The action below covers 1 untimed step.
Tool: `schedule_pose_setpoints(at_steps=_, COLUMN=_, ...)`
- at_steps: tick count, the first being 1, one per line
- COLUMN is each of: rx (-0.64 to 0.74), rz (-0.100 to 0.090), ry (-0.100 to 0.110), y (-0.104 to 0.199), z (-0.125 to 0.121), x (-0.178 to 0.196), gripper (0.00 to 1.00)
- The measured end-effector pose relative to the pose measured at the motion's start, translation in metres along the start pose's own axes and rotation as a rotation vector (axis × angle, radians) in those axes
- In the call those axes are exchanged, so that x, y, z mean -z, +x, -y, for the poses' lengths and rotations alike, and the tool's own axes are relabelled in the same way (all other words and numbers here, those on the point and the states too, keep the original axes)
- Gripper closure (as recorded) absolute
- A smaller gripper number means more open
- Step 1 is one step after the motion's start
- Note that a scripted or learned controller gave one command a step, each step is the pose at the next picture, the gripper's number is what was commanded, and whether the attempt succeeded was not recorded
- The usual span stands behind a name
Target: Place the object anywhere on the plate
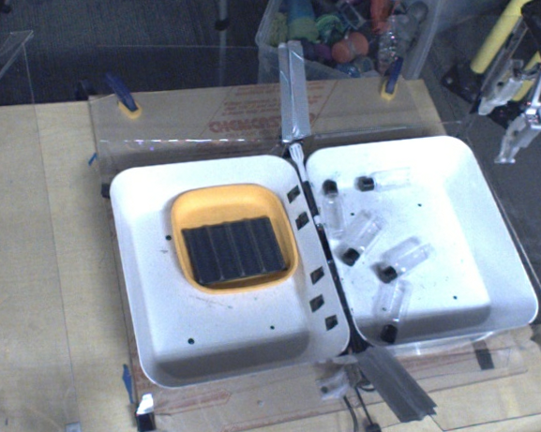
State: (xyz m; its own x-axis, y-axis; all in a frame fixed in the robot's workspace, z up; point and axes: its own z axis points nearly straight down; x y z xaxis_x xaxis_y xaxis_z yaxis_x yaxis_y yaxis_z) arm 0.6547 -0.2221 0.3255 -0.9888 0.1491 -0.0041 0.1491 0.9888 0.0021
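The gripper (518, 137) hangs at the far right, outside the bins and touching nothing; whether it is wide or narrow I cannot tell, as it is small and blurred. Clear bottles (398, 258) with black caps lie scattered in the right bin (454, 161). The yellow plate (227, 203), holding a dark ridged insert, sits in the left bin (153, 268).

The claw (518, 137) hangs at the far right, apart.
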Motion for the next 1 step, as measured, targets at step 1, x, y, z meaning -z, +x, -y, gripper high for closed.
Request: schedule_pose_setpoints(at_steps=1, rx=0.376, rz=0.001, ry=0.000, y=0.0273, z=0.0049, x=-0.0187, gripper=0.00)
